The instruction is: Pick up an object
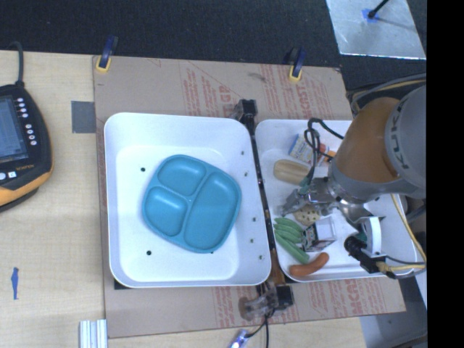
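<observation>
My gripper (310, 207) is down in the right bin (270, 138), under the grey arm with its orange band. It hovers among several small items. A green pea-pod toy (288, 238) lies at the bin's front left. A red-brown sausage (308, 265) rests along the front wall. A tan wooden piece (291, 170) lies behind the gripper. A small grey and white block (321, 232) sits just in front of the gripper. The arm hides the gripper's tips.
The left bin (123, 259) holds a blue divided plate (191, 203). A small printed packet (299, 147) lies at the back of the right bin. A black and orange pendant (18, 143) sits on the bench at far left. Clamps stand between the bins.
</observation>
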